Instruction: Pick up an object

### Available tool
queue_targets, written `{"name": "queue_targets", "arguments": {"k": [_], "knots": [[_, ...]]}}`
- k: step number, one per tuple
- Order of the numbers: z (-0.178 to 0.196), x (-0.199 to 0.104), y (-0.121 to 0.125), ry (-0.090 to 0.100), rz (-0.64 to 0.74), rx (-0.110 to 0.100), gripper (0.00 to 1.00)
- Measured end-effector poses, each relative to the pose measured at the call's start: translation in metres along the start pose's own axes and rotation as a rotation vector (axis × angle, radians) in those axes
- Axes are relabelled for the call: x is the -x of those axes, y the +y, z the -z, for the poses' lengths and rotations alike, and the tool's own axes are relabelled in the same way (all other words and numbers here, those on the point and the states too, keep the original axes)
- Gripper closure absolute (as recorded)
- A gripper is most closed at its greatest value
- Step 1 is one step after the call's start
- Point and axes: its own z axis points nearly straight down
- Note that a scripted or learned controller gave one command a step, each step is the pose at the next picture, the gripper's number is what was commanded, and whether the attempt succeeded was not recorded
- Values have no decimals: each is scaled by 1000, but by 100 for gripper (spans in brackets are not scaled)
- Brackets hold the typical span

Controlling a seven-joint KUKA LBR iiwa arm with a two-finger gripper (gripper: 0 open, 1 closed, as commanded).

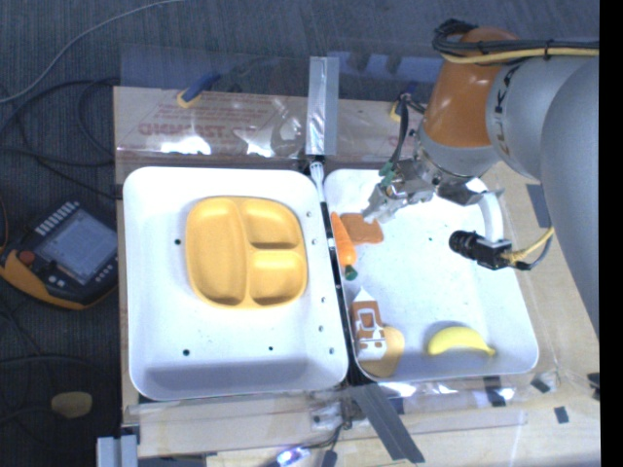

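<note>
Worktop carries two shallow white bins side by side. Left bin holds a yellow divided tray, lying flat near the bin's middle.

Right bin contents: an orange flat piece near the upper left corner; a carrot-shaped toy lying along the left wall, green end toward the near side; a tan and white item at the near left corner, against the wall; a yellow banana at the near right part of the floor.

Arm enters from the right, orange band above the wrist. Pincer is low over the upper left part of the right bin, tips pointing down-left, just above and beside the orange flat piece, its nearest object. Contact between tips and piece: cannot tell. Whether the pincer is released or clenched: cannot tell. Nothing is visibly held between the tips.

Carrot-shaped toy is just beyond the orange piece from the pincer. Banana and the tan item are well apart from the pincer.
</note>
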Motion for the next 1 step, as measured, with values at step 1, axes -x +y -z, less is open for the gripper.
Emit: {"name": "queue_targets", "arguments": {"k": [1], "knots": [[0,0,0,0,0,-1,0]]}}
